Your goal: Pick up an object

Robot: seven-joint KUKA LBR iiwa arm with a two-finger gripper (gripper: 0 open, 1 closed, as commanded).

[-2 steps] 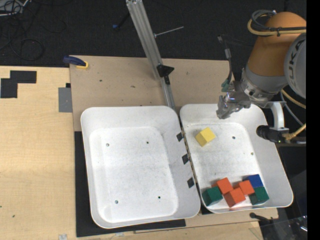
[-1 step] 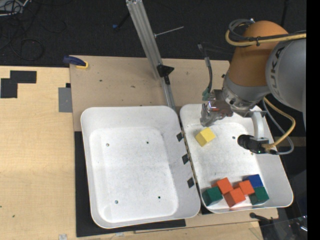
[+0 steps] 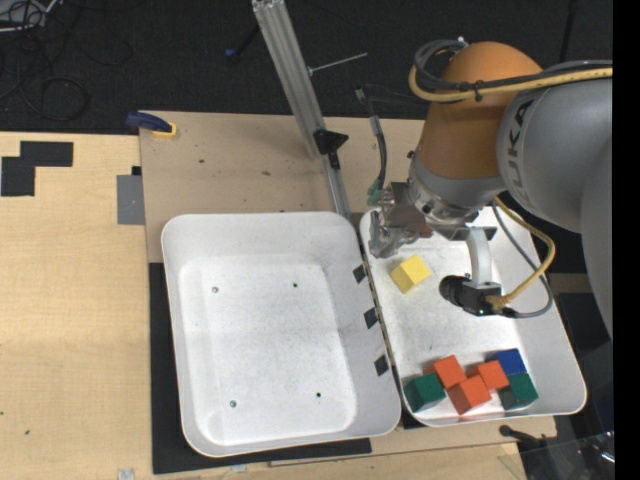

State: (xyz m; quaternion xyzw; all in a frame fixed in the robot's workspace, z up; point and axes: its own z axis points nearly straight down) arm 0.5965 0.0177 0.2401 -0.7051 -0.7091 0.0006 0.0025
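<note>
Over the right-hand shallow white plastic bin point(image 3: 560, 393), the grey metal arm's two-finger gripper point(image 3: 385, 233) hangs near the far left corner; whether it is open or closed I cannot tell. One matt yellow cube point(image 3: 410, 273) sits just beside it on the speckled floor, apart from the rest. Near the front edge huddle six more small blocks, touching: three orange blocks point(image 3: 468, 380), two dark green blocks point(image 3: 427, 392) and one blue block point(image 3: 511, 361). Beside this bin lies the left-hand smooth white bin point(image 3: 190, 238) with rounded corners.

Fixed overhead camera slants down on both bins point(image 3: 190, 238)
</note>
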